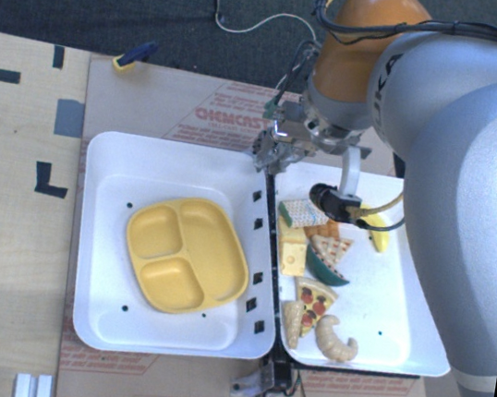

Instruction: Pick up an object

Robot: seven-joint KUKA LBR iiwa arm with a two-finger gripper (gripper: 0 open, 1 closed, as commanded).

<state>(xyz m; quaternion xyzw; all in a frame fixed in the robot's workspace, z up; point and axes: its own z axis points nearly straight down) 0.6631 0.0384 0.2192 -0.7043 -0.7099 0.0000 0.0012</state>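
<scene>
The two-finger gripper (274, 155) hangs over the far end of the divider between the two shallow white bins; I cannot tell its state. Nothing is visibly held. The objects to pick are in the right white bin (390, 309): a pale yellow cheese block (292, 254), two pizza slice toys (312, 306), a beige curved peanut-shaped toy (334, 340). The left white bin (101, 216) holds a yellow plastic divided plate (185, 253). The pieces are crowded, so a descent here may strike the rim or pinch two toys together.

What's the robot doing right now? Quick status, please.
Pincer over the bins' divider, grip unclear. Toy food heaped in right bin, none lifted. Yellow tray in left bin, out of the way.
</scene>
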